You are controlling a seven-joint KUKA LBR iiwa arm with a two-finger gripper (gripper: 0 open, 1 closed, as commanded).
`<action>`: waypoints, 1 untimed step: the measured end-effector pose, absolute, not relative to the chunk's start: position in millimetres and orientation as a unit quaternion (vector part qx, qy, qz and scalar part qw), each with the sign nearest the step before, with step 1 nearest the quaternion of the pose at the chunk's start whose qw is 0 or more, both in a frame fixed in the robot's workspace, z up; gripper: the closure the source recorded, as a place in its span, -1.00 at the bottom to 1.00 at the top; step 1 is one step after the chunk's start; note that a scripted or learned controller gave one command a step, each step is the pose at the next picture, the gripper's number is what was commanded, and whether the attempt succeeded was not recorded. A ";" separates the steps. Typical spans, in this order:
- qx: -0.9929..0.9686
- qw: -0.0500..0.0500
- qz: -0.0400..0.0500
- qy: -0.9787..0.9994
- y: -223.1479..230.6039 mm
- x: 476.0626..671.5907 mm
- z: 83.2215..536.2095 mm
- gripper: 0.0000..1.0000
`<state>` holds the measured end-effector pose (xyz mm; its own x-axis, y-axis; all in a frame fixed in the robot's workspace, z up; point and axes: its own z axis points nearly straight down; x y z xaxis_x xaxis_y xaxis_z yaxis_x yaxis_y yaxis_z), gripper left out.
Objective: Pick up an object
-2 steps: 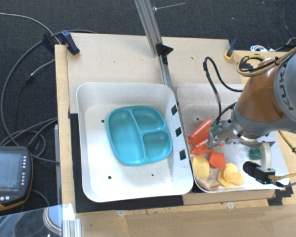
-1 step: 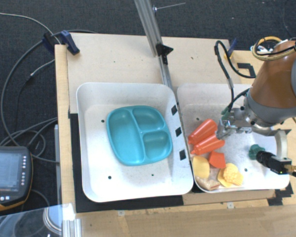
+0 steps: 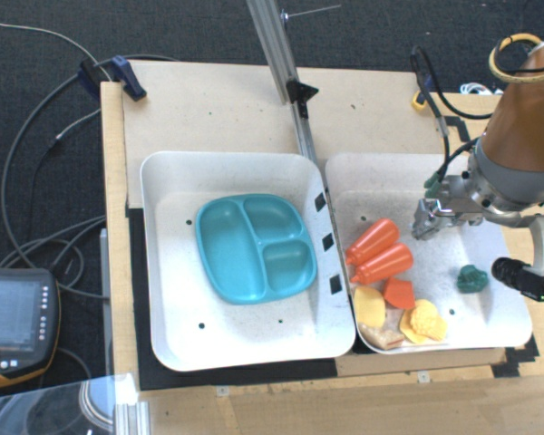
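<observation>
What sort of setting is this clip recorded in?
Most likely a robotics lab bench set up for pick trials: two white bins on a plywood bench, toy food in the right bin, a teach pendant and loose cables on dark carpet.

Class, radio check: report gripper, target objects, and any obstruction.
Gripper above right bin, holding nothing. Orange carrots nearest, toy food piled below. Green piece apart. Nothing blocking.

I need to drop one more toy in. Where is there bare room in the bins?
Left bin: bare floor all round the teal plate. Right bin: free along the far wall and around the green toy. Crowded at its near-left corner: orange cones, yellow pieces.
</observation>
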<state>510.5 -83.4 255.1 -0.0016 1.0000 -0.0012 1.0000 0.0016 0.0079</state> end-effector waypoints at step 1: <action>0.705 0.001 0.001 0.709 -26.3 514.8 256.2 1.00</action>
<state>514.8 -26.3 256.2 -0.0066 1.0000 0.0012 1.0000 0.0066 0.0028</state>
